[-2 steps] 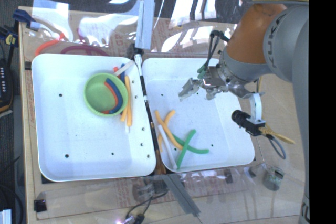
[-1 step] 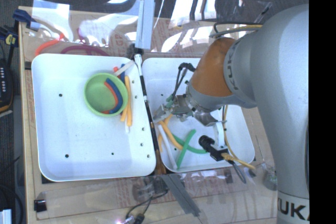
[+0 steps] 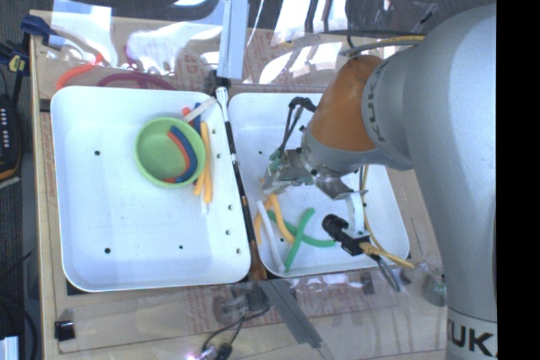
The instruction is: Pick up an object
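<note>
My gripper (image 3: 278, 180) is lowered into the right bin (image 3: 253, 126), near its left wall. Its tips sit just above a small heap of thin pieces: a green curved strip (image 3: 302, 236), yellow-orange sticks (image 3: 281, 215) and a pale stick (image 3: 264, 225). The wrist hides the fingertips, and nothing can be seen between them. In the left bin (image 3: 101, 215) lies a green bowl (image 3: 164, 152) with red and blue curved pieces (image 3: 180, 149) inside it. Orange and white sticks (image 3: 203, 173) lie beside the bowl's right edge.
The ridge between the two bins (image 3: 236, 181) runs close to the gripper's left side. The arm's grey body covers the right bin's right part. Red and pink rings (image 3: 110, 80) lie on the bench behind the left bin. Clear plastic walls stand at the back.
</note>
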